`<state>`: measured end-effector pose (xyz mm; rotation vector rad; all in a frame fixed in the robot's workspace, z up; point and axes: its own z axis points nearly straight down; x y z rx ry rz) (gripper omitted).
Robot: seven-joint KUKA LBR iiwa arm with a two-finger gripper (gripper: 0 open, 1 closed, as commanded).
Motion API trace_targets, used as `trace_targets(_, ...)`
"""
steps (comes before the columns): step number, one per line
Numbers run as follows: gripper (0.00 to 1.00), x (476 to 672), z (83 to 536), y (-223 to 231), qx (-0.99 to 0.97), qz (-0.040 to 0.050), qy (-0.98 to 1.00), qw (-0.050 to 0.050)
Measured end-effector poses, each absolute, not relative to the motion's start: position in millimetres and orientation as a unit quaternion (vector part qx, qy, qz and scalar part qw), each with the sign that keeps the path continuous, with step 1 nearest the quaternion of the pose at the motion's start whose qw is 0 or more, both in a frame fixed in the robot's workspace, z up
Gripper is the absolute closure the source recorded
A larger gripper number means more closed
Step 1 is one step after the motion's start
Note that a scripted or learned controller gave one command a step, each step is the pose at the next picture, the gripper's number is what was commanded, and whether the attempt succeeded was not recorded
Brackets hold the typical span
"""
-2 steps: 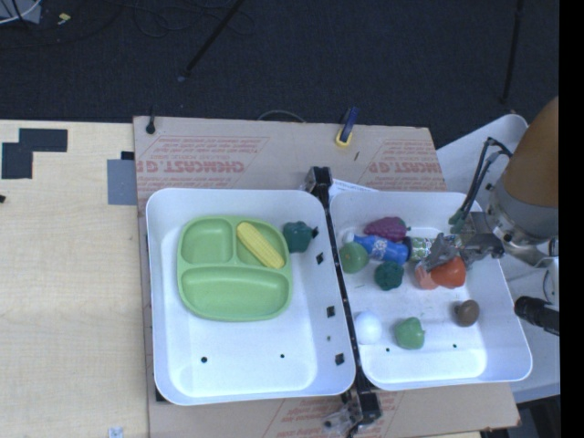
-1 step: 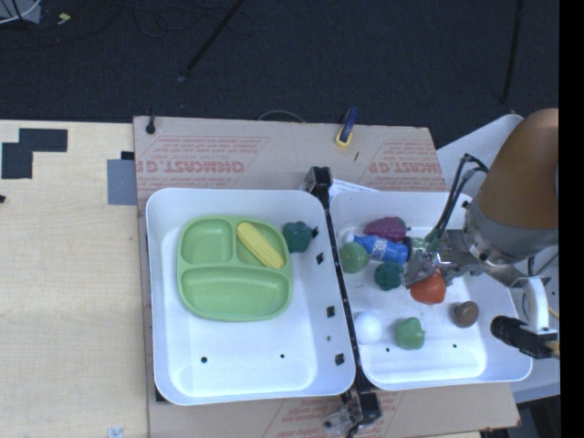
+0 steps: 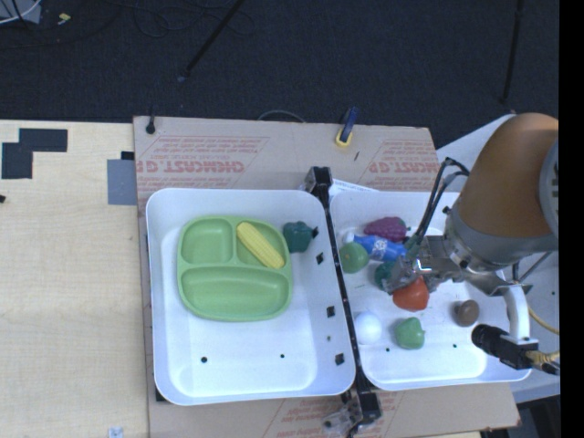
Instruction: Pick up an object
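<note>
Tool (image 3: pixel 408 276) of the arm hangs low in the right bin (image 3: pixel 438 372), just at 12 o'clock of a red toy vegetable (image 3: pixel 412 296); its state I cannot tell

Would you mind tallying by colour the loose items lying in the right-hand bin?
Green: 2, a ball and a pepper-like piece
Purple: 1
Blue: 1
Red: 1
White: 1
Brown: 1
Teal: 1, partly hidden
Total: 8
</note>
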<state>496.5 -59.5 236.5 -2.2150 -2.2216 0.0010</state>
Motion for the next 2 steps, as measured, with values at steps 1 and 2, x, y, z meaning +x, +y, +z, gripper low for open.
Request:
trace_targets(1, 1.0, 504.9, 232.0, -54.9, -0.707, 0.0008, -0.708, 0.001)
trace_targets(2, 1.0, 503.3, 223.6, -52.2, -0.708, 0.0015, -0.707, 0.002)
